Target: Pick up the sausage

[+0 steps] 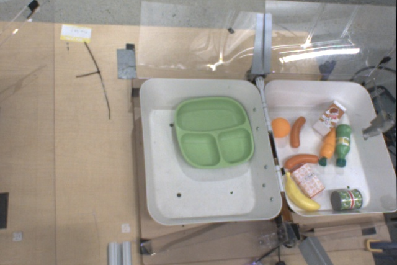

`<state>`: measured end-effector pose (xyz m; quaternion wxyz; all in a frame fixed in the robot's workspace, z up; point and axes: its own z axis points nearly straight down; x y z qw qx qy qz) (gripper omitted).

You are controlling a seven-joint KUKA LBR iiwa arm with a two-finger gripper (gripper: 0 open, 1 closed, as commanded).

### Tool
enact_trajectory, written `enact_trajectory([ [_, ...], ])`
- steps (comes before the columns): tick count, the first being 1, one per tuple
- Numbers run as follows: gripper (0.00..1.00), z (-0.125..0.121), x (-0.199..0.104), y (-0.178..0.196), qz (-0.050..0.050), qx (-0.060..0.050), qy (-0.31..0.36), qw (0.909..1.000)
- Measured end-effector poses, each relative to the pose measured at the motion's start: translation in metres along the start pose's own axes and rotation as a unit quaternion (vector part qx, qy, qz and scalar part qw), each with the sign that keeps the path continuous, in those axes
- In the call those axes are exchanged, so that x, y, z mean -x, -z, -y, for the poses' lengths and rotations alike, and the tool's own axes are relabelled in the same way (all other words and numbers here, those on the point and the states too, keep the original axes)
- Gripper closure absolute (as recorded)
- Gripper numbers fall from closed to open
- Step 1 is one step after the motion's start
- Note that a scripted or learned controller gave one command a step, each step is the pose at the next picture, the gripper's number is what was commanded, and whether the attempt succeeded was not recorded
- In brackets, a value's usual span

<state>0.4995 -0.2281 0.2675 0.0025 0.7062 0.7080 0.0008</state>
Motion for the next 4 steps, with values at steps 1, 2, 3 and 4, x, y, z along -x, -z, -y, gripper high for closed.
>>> enact_trajectory([
  [1, 0.00, 0.034, -0.029, -0.146, -0.001, -0.002, -0.080, 0.9968],
  [2, 0.00, -0.038, -0.103, -0.173, -0.001, -0.001, -0.172, 0.9851],
  [3, 1.00, -0.039, -0.103, -0.162, -0.001, 0.000, -0.169, 0.9856],
  [4, 0.00, -0.039, -0.103, -0.162, 0.000, 0.000, -0.169, 0.9856],
])
